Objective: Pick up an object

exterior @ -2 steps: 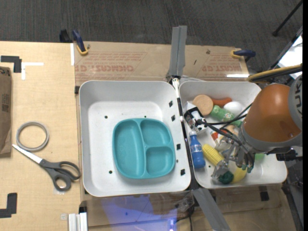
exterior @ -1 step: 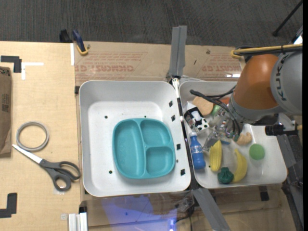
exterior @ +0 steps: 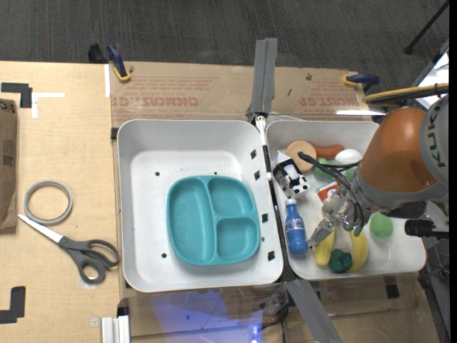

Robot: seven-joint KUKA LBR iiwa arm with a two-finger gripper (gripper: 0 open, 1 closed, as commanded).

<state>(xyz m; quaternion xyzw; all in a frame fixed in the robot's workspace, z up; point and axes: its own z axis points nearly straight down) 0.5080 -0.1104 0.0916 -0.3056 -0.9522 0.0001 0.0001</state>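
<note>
My gripper (exterior: 335,224) hangs low over the right bin (exterior: 407,263), near its front middle. It is open, with nothing between its fingers (exterior: 321,231). Just below it lie a yellow corn-like piece (exterior: 325,249), a dark green lump (exterior: 340,261) and a yellow banana (exterior: 359,249). A blue bottle (exterior: 295,227) lies to its left and a green ball (exterior: 381,225) to its right. Behind it are a black-and-white toy (exterior: 291,179), a tan disc (exterior: 303,152), an orange carrot (exterior: 329,151) and a white egg (exterior: 348,156).
The left bin (exterior: 143,191) holds a teal divided plate (exterior: 214,220). Scissors (exterior: 75,249) and a tape roll (exterior: 48,201) lie on the bench to the left. The arm's orange band (exterior: 400,156) covers the right bin's back right.
</note>
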